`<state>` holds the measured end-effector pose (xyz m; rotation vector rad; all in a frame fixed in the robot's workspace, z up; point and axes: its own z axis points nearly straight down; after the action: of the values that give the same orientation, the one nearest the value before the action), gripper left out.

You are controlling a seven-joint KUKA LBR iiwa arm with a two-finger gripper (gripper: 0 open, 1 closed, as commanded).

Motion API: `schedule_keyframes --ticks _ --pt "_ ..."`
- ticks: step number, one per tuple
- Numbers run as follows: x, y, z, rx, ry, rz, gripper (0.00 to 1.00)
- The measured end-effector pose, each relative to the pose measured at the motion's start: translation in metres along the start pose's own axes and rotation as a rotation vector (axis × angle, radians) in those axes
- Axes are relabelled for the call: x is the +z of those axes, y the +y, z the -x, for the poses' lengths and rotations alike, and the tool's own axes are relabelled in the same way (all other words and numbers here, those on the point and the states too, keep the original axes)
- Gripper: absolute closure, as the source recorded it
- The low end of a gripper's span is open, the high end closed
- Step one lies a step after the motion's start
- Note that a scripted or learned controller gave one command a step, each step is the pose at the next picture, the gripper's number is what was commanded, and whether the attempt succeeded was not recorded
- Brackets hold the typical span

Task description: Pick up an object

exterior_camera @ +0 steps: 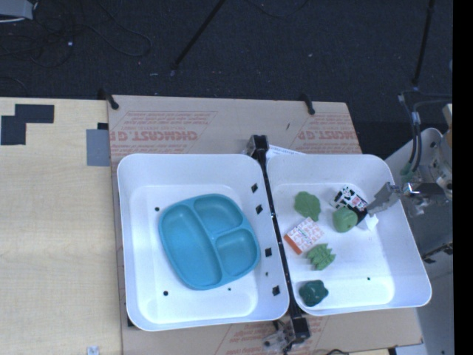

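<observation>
You can see the gripper (372,214) reaching over the right bin (403,272) from its right rim, tip beside the light green lump (344,220) and the black-and-white toy (349,197); whether it is open or closed you cannot tell. The blue divided plate (208,239) sits in the left bin (140,287).

Five small objects (319,225), mostly green, scattered in the right bin (399,287)
</observation>
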<state>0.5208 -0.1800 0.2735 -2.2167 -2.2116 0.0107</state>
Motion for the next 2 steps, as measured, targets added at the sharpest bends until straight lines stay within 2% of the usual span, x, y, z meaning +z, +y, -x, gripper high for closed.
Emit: schedule_keyframes --ticks 1,2 --pt "-0.005 0.002 0.000 -0.002 -0.003 0.011 0.00" --pt "0.039 0.003 0.004 -0.002 0.000 0.005 0.00"
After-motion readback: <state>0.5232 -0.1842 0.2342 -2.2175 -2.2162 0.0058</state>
